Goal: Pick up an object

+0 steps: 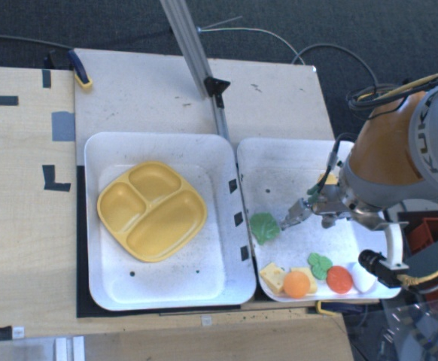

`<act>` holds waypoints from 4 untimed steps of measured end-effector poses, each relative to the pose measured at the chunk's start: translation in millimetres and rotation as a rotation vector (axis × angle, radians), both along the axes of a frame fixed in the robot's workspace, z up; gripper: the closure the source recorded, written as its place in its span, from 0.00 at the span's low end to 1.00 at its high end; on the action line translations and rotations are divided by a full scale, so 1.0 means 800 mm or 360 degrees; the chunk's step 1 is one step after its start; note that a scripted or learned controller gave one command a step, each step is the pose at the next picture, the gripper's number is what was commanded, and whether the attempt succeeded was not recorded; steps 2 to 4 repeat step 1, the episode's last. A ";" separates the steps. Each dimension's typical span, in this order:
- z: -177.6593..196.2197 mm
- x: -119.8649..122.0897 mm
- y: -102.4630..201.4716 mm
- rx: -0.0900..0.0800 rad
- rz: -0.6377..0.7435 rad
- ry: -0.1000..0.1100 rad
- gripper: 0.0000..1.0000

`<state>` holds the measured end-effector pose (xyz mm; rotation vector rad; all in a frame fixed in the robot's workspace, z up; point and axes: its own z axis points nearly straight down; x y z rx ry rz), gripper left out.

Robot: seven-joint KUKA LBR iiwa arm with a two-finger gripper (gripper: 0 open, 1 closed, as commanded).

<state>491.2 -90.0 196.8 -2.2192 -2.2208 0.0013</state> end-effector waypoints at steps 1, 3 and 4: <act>0.012 0.000 0.000 0.0001 0.0001 0.0001 1.00; 0.012 0.000 0.000 0.0001 0.0001 0.0001 1.00; 0.012 0.000 0.000 0.0001 0.0001 0.0001 1.00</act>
